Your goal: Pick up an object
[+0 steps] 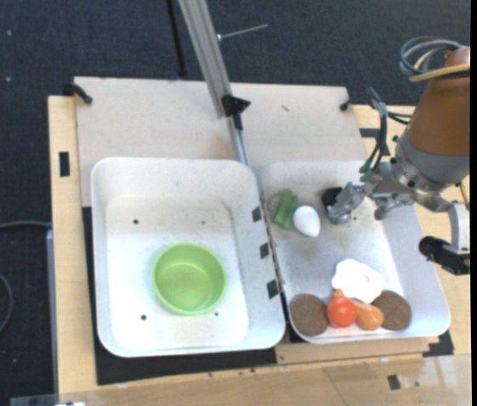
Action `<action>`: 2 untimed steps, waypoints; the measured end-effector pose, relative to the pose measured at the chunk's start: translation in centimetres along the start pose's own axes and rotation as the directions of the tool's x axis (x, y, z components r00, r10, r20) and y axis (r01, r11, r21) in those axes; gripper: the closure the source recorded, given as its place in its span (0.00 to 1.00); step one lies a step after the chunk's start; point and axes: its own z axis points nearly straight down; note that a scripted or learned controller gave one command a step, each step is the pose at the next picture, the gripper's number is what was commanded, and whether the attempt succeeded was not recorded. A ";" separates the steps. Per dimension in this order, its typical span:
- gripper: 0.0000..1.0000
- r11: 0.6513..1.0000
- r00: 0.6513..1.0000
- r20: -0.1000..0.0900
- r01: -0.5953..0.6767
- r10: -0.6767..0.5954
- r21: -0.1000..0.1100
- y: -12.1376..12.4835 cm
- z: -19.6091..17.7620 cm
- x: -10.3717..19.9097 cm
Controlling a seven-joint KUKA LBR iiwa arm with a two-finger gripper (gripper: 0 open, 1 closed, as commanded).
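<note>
white egg waits, nothing lifted yet

grey gripper (340, 205) hangs low in the right bin (408, 252), and whether its fingers are spread or pressed together i cannot tell. nothing sits between them. the white egg (307, 221) lies just to its left, touching a green piece (285, 208). the grasp and the lift look entirely left to do.

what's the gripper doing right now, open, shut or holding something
Two-finger gripper: over the right white bin, near the white egg-shaped object; open or shut cannot be told, and nothing is seen held.
</note>
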 end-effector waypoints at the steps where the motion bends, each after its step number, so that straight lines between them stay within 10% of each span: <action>1: 0.00 1.000 1.000 0.000 -0.001 0.001 -0.001 0.0 0.0 0.0; 2: 0.00 1.000 1.000 0.002 -0.003 0.003 0.006 0.6 6.0 -0.5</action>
